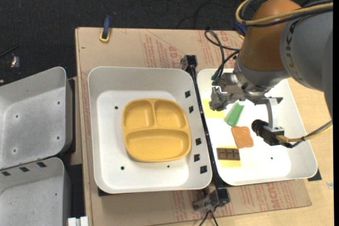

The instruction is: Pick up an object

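The right bin (296, 164) holds several small items. A green block (234, 114) lies tilted near its middle, and an orange slab (242, 137) sits just below it. A brown chocolate bar (228, 154) rests on a flat yellow piece (231, 162) near the front left. Another yellow piece (211, 113) peeks out at the bin's left wall. My gripper (220, 98) hangs over the left part of this bin, just above and left of the green block. The wrist hides what is directly under it.
The left bin (100, 114) holds a yellow divided plate (157, 130). A black divider with clips (198, 124) runs between the bins. The grey arm with its orange band (270, 34) covers the right bin's back half. Grey trays (32, 114) lie off the bench at left.
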Controlling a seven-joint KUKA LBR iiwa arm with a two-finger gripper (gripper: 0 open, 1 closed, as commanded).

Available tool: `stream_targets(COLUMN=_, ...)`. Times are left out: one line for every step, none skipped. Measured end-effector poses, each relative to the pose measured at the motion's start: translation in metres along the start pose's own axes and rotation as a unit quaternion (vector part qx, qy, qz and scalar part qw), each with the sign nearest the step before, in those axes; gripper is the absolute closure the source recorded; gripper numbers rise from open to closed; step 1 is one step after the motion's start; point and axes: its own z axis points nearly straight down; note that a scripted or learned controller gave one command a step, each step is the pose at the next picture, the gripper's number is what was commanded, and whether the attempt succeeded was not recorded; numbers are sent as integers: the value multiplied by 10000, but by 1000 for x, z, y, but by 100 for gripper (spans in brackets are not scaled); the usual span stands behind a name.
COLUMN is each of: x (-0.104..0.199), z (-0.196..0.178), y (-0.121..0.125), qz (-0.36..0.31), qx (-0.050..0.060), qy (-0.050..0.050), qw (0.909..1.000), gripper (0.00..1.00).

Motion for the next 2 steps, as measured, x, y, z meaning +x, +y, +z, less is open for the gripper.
stream_targets(x=46, z=-3, y=2, qz=4, qx=-10, qy=-2, qw=10000, gripper=100)
stream_targets(x=103, z=7, y=10, qz=1, qx=-10, qy=-2, qw=10000, gripper=100)
